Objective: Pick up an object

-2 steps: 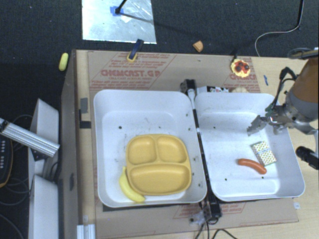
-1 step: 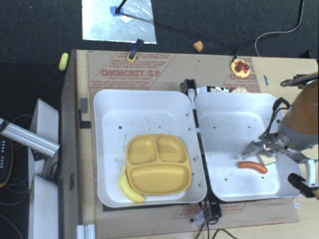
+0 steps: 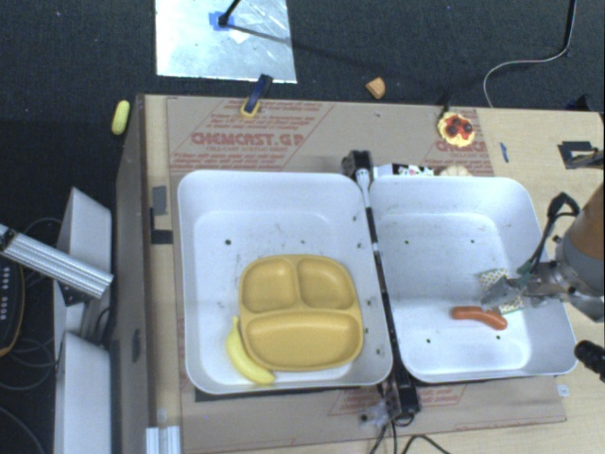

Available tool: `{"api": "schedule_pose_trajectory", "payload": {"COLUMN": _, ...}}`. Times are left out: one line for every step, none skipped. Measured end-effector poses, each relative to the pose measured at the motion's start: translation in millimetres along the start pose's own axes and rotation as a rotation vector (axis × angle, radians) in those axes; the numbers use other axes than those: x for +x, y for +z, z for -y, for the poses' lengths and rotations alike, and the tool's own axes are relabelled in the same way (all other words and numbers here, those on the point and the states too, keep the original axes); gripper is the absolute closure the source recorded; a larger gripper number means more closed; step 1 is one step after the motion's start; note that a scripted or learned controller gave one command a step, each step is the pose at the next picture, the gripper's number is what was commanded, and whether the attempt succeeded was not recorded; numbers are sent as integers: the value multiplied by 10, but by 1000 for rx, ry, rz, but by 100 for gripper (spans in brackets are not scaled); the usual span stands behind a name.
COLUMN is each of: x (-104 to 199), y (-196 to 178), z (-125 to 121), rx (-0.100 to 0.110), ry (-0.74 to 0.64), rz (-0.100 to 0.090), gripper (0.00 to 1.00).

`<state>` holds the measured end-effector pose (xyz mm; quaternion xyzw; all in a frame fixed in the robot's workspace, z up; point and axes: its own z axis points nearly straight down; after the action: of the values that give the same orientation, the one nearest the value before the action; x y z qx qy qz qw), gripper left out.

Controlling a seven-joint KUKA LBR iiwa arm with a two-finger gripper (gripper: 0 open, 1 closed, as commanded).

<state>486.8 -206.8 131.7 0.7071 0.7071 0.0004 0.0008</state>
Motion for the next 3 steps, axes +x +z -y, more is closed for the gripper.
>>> {"api": "schedule_pose_trajectory", "payload": {"x": 483, "y": -615, "z": -817, "rx": -2, "ry": -4, "rz": 0, "gripper": 0}}
{"api": "schedule_pose_trajectory", "payload": {"x": 181, "y": -61, "z": -500, "rx": 2, "ry": -1, "rz": 0, "gripper": 0}}
{"api": "schedule_pose_trajectory", "payload": {"x": -8, "y": 419, "z": -130, "rx": -10, "ry": -2, "rz": 5, "gripper": 0}}
